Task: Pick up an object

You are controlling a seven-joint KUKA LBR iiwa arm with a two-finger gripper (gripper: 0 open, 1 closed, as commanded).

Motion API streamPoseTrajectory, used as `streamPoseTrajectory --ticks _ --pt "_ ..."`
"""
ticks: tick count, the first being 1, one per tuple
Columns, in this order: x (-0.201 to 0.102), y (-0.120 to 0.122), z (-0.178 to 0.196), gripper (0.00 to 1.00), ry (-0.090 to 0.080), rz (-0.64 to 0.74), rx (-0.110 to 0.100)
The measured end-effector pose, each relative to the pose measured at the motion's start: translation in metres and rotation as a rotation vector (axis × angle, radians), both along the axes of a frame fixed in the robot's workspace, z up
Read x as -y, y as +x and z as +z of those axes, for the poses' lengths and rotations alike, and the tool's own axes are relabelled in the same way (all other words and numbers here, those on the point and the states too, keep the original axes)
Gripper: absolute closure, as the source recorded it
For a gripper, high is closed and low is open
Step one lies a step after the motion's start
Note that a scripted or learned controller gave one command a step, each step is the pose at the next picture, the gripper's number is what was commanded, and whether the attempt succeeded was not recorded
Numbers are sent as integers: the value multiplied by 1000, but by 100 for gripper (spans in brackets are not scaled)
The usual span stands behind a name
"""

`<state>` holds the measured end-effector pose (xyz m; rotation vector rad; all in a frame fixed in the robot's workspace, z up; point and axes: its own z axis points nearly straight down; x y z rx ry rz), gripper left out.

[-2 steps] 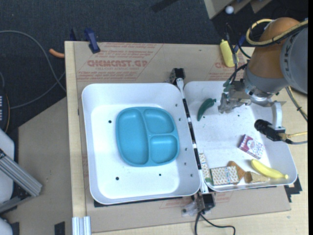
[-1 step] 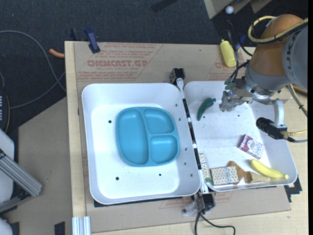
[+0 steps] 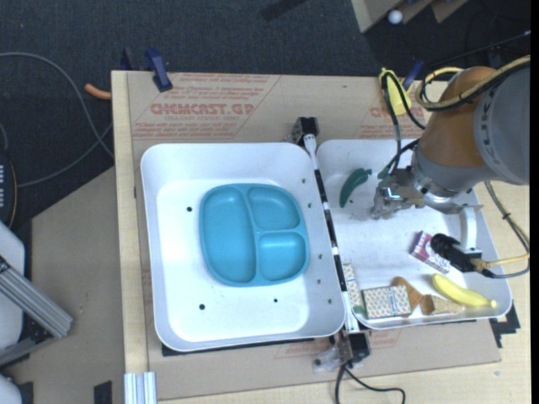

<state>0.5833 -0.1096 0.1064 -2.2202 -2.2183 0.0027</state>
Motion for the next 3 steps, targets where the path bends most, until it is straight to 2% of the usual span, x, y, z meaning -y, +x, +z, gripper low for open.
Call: streamPoseTrajectory --ticks 3 --pt "-1 2 31 100 -1 0 8"
